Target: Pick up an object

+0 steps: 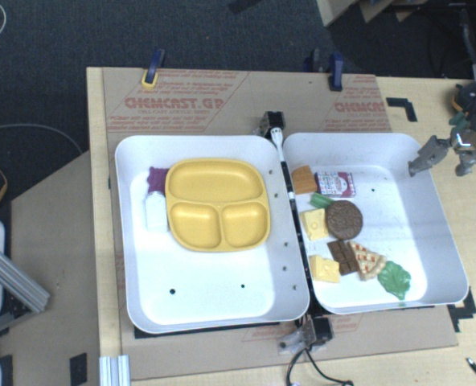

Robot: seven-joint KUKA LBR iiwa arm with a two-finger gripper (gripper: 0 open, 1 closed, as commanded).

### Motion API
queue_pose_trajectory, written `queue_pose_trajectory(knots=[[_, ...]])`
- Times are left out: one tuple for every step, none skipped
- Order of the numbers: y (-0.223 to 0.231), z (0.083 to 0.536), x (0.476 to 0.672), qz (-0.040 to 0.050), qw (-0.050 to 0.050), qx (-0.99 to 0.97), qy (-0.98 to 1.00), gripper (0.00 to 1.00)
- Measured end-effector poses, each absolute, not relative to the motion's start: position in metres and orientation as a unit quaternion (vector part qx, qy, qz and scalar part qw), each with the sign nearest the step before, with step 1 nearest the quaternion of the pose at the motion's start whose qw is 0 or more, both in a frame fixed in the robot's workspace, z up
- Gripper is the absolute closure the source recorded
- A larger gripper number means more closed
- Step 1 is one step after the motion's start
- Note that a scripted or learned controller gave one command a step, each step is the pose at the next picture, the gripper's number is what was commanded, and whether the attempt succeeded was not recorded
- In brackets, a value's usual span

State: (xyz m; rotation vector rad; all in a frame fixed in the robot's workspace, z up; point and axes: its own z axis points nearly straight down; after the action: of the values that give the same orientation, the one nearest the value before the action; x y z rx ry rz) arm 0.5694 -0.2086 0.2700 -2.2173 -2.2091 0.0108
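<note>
Brown cookie (344, 219) (right bin (431, 215)) lies well left of pincer (431, 155).

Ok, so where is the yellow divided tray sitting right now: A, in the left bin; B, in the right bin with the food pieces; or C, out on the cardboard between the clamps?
A: the yellow divided tray lies inside the left bin, apart from the food pieces in the right bin.

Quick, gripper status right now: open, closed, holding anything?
Gripper: whether it is open or closed cannot be told from the camera view; it sits above the upper right rim of the right bin, and nothing shows in its grasp.
</note>
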Motion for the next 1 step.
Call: queue_pose_trajectory(knots=[[-0.2080,0.2772,0.5716,0.0002,0.000,-0.707,-0.707,0.00]])
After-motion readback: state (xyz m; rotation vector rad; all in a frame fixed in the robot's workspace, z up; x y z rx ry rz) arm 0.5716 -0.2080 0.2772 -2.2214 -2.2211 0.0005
